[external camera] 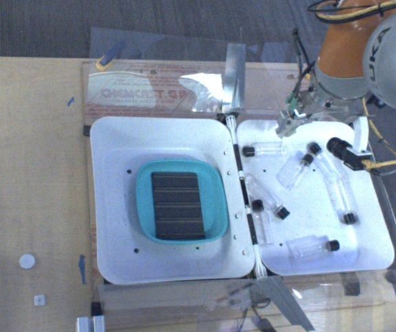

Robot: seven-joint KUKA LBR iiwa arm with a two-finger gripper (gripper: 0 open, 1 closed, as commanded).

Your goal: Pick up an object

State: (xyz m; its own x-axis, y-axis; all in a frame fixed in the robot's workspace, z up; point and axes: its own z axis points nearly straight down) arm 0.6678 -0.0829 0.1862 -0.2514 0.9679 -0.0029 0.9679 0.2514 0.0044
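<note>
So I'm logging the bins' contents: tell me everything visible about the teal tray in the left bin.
The teal tray is a shallow, rounded-square dish, plastic by its look, lying flat near the middle of the left bin. A dark ribbed rectangular block sits inside it, its ridges running across. The tray's rim looks intact and stands clear of the bin's walls.

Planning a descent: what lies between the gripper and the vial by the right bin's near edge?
Camera view: between gripper and near-edge vial lie two other vials.

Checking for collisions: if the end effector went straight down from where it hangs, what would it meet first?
Probably the clear vial at the right bin's back-left corner, just under the end effector; depth is uncertain.
</note>
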